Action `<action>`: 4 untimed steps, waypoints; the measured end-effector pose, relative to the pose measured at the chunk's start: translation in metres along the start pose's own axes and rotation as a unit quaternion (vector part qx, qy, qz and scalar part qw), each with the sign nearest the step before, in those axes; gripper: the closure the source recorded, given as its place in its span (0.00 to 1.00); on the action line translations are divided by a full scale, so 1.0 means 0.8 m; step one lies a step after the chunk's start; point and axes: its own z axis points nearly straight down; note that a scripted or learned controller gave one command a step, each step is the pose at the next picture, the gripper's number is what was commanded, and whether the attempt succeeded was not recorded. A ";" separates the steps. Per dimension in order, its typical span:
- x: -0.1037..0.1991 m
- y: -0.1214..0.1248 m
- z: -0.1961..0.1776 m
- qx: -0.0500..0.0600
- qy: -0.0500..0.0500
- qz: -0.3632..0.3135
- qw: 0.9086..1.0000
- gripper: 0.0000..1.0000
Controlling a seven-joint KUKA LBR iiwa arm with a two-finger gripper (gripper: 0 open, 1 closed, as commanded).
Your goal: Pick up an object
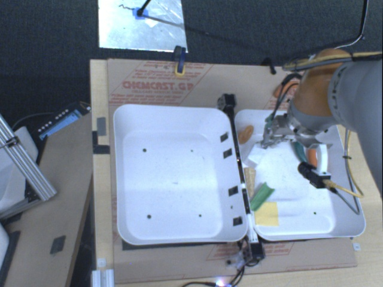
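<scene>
Gripper [270,137] hangs low over right bin [347,220], centre-right of frame, prob. lining up on orange object [246,134]; claw state: can't tell.

yellow square [267,213]: lying flat near the front of the right bin [350,220]
green strip [261,197]: lying slanted, touching the yellow square
orange lump [245,134]: sitting near the bin's back left corner

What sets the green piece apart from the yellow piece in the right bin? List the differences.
The green piece is a narrow strip lying on a slant; the yellow piece is a broader square lying flat and straight. The green piece lies farther from the bin's near edge than the yellow one. Both rest near the divider between the bins.
</scene>
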 end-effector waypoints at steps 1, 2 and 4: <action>0.002 0.024 -0.297 0.012 -0.002 -0.002 1.000 1.00; 0.009 0.056 -0.457 0.010 -0.002 -0.003 1.000 1.00; -0.028 -0.130 -0.347 0.021 0.000 0.001 1.000 1.00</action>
